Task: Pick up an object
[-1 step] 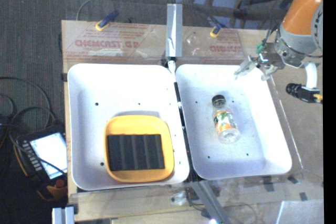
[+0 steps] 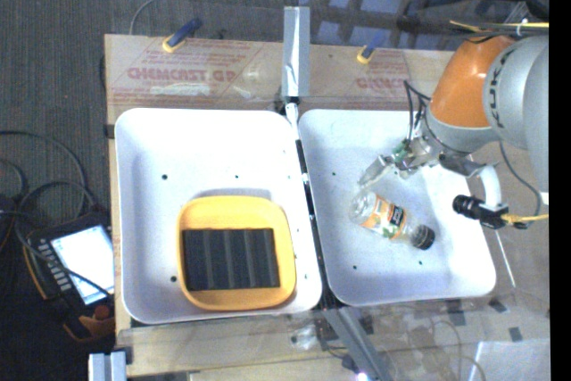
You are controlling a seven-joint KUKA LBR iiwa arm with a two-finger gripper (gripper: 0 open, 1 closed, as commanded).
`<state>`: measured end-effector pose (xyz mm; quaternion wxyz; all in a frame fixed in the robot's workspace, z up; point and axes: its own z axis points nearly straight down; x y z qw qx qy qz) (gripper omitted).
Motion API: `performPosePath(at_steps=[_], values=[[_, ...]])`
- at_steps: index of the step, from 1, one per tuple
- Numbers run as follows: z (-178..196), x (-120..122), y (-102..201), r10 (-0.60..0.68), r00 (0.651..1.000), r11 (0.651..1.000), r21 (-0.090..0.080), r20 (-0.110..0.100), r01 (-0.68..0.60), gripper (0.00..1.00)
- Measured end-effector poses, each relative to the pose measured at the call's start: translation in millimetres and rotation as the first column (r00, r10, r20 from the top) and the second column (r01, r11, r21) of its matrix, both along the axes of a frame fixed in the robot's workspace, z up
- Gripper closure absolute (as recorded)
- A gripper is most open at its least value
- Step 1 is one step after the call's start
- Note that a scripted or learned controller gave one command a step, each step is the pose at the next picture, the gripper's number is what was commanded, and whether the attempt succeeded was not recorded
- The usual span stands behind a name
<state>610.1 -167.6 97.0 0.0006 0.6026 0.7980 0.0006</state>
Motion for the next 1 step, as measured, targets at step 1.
performPosePath(at_steps=[1], values=[[-4.2,-47.8,40.4,0.204,0.979,0.979,-0.008,0.015,-0.203,0.00]])
